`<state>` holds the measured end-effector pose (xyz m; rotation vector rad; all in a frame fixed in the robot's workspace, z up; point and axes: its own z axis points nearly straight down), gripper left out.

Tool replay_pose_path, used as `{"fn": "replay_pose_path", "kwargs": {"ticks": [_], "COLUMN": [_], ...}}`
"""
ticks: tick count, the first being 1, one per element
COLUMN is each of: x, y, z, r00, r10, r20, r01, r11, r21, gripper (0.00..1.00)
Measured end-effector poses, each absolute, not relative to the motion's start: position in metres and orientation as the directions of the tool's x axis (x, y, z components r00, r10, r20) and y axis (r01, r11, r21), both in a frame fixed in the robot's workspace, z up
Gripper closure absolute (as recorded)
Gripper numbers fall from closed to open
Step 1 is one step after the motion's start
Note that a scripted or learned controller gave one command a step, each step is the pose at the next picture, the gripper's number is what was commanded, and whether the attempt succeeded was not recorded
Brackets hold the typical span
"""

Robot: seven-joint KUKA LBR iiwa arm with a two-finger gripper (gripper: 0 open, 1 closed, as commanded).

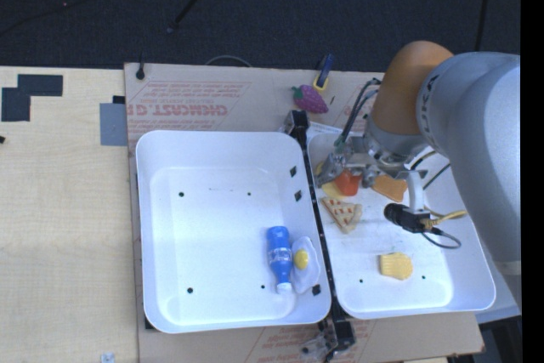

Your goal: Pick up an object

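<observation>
My gripper (348, 168) is down in the back left part of the right bin (442, 293), right over a small red-orange object (347, 184). Whether it holds that object is hidden by the wrist. Just in front of it lies a tan waffle-like wedge (342, 213). An orange slab (389, 187) sits to its right, partly under the arm. A yellow piece (395, 266) rests nearer the front of the same bin. In the left bin (170, 183) a blue bottle (279, 256) lies beside a small yellow item (301, 258).
A black part with a yellow cable (416, 221) hangs from the arm over the right bin. Behind the bins, on the cardboard, sit a purple toy (313, 100) and a blue and yellow tool (323, 74). The divider (308, 191) between the bins is close to the gripper's left.
</observation>
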<state>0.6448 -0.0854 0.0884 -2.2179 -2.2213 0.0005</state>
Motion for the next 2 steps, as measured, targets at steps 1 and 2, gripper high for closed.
{"fn": "replay_pose_path", "kwargs": {"ticks": [1, 2], "x": [0.644, 0.603], "y": [-0.087, -0.014], "z": [0.098, 0.193], "r00": [0.001, -0.006], "r10": [1.000, 1.000], "r20": [0.002, 0.004], "r01": [1.000, 1.000], "r11": [-0.001, 0.006], "r21": [-0.003, 0.004], "gripper": [1.00, 1.00]}}
